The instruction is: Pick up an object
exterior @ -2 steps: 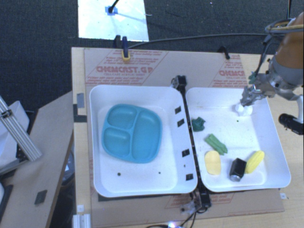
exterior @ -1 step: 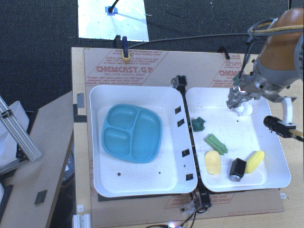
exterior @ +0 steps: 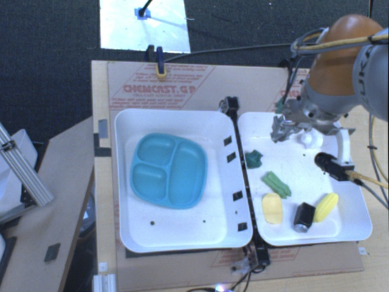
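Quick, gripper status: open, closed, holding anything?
Gripper: cannot be told; it hangs over the right bin, nothing seen in it.

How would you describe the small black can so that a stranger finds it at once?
Look in the right bin, at its near edge. The black can lies there between a pale yellow piece and a yellow corn cob. It is the only dark, cylindrical thing among them.
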`<control>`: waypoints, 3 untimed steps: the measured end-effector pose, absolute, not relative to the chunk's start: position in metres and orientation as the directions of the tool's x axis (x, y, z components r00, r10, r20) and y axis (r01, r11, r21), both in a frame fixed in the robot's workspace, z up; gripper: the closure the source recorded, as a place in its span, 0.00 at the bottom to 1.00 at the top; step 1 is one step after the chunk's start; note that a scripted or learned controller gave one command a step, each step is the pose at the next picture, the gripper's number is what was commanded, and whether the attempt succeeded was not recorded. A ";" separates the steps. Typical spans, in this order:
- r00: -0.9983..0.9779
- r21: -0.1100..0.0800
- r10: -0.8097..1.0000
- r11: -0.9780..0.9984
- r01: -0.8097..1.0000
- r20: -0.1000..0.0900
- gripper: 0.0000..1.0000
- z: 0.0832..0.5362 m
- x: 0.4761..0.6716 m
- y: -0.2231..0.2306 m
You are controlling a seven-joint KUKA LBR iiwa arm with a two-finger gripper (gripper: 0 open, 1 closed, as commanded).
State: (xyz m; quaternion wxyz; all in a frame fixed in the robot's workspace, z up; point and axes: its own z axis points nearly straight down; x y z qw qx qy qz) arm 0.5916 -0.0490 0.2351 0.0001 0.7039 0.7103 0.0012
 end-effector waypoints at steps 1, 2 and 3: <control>-0.009 0.002 1.000 0.009 1.000 0.002 1.00 0.231 0.587 -0.006; -0.010 0.001 1.000 0.010 1.000 0.002 1.00 0.223 0.577 0.054; -0.010 0.002 1.000 0.010 1.000 0.002 1.00 0.233 0.572 0.104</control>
